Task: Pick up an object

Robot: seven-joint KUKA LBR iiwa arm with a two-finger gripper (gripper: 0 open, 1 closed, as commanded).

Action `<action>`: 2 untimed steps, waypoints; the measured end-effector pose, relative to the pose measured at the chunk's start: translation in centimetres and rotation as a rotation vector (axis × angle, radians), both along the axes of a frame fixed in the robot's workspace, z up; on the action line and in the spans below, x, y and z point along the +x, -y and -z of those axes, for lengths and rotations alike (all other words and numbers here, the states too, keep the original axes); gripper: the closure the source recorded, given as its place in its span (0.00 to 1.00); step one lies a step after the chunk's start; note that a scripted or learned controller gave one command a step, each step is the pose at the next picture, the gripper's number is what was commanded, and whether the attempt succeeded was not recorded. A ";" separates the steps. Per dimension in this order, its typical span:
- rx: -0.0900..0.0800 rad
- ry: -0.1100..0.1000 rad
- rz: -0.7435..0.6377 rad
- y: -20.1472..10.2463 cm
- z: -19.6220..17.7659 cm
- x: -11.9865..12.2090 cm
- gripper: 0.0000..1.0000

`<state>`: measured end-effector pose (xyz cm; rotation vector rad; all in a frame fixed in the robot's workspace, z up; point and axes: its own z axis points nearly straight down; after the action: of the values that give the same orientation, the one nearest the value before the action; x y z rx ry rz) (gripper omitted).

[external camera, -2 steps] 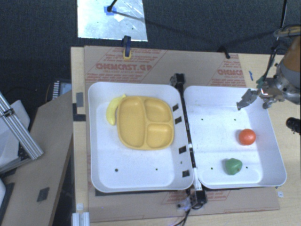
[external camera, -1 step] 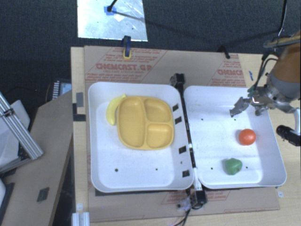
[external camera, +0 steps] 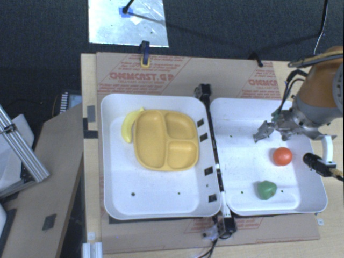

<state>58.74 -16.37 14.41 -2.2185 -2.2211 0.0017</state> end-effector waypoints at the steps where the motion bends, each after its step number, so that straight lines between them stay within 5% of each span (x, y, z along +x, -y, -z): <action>1: 0.000 -0.001 0.000 -0.8 4.5 -0.3 0.00; 2: -0.003 0.006 0.001 -0.7 3.2 0.0 1.00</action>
<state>58.69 -15.70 11.24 -2.2243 -2.2243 -0.0027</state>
